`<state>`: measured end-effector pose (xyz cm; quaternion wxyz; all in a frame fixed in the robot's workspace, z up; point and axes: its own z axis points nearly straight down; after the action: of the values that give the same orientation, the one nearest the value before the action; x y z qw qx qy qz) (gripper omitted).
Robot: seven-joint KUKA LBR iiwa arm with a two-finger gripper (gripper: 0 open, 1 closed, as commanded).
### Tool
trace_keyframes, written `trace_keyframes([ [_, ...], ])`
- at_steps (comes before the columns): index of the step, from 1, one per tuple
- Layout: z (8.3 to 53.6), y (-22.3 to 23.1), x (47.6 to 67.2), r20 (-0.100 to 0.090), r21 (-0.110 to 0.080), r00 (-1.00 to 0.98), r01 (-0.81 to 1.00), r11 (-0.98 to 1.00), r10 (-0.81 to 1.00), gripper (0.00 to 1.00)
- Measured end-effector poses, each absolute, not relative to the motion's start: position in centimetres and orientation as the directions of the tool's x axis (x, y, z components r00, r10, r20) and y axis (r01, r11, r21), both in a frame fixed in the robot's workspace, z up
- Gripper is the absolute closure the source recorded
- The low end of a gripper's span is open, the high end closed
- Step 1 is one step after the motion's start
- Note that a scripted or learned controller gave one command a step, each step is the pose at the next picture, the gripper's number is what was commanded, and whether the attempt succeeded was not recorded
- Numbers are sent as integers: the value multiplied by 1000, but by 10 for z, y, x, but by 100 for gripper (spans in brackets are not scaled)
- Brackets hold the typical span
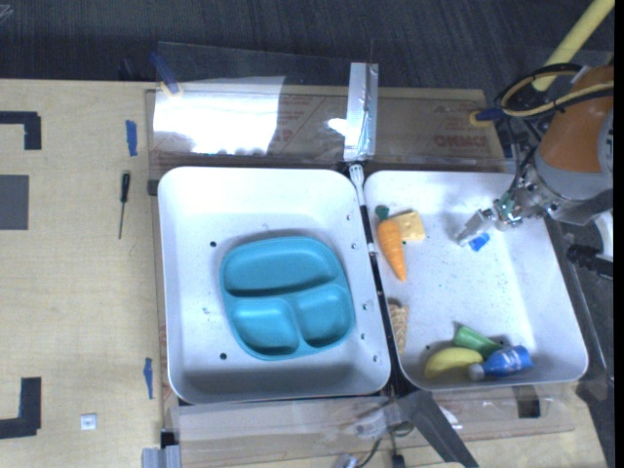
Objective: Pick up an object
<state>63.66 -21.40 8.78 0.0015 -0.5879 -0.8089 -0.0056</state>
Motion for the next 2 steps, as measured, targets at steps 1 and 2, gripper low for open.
trace_keyframes([
  [1, 100, -216, 638, -3, 13, -309, 951, 309, 951, 100],
  [2, 148, -161, 626, -2, 6, -380, 925, 380, 925, 100],
])
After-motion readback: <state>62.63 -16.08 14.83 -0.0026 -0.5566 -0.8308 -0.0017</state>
